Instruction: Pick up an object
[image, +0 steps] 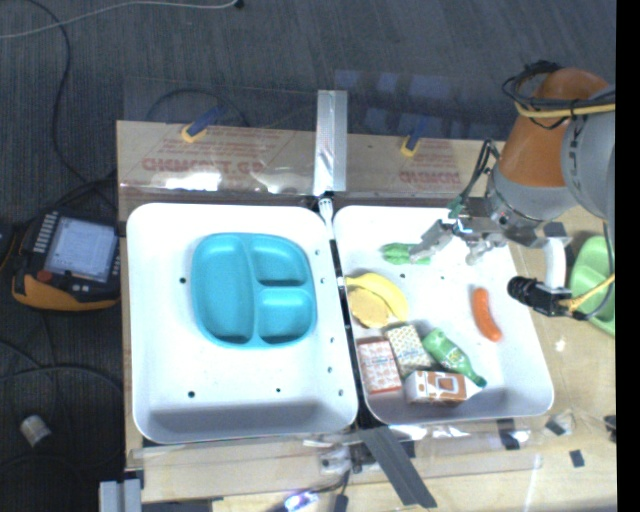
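Dark grey carpet surrounds the counter (230, 165), with a small handheld screen unit (65, 258) lying on the floor far to the left of the hand. On the counter, the left white bin (160, 395) holds one thing, a turquoise divided tray (253, 287), well apart from the hand. The right white bin (525, 385) holds the pickable clutter. A green leafy toy (403, 252) lies just left of the hand, close to touching. Below and to the left of the hand sits a yellow banana-like piece (376, 298), and further down a cluster: a red-brown carton (377, 365), a patterned box (408, 346), a green bottle (451, 356) and an orange-brown carton (437, 386). An orange carrot-like piece (486, 313) lies below the hand, a little to its right.

The hand (462, 236) hovers low over the upper part of the right bin, with nothing visible in its grip; whether it is spread or closed I cannot tell. By my reading this is the approach step, nothing lifted yet. The green leafy toy looks the likeliest target; the next move calls for centring over it, descending, and closing on it.
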